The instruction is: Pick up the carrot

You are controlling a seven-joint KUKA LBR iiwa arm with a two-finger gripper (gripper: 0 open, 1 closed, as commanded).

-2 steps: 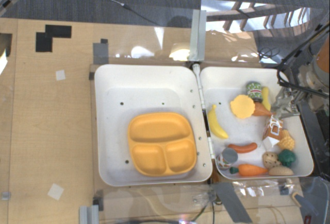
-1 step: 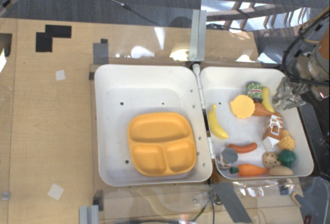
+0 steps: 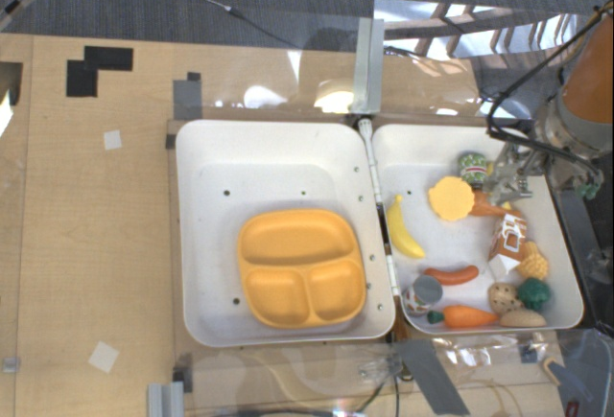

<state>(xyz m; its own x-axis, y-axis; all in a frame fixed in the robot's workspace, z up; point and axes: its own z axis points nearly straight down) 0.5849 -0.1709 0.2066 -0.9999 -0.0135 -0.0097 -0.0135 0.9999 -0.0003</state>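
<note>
The carrot (image 3: 470, 316), orange with a small green end on its left, lies flat along the front wall of the right bin (image 3: 573, 305). My gripper (image 3: 505, 183) hangs over the back right part of that bin, well behind the carrot. It is just right of a yellow round piece (image 3: 451, 198) and above a small orange piece (image 3: 486, 209). Nothing shows held in it.
Around the carrot lie a red sausage (image 3: 451, 275), a grey cup (image 3: 423, 291), a speckled potato (image 3: 503, 295), a green broccoli (image 3: 534, 291) and a carton (image 3: 508, 238). A banana (image 3: 403, 230) lies by the divider. The left bin (image 3: 206, 166) holds a yellow divided plate (image 3: 301, 266).
</note>
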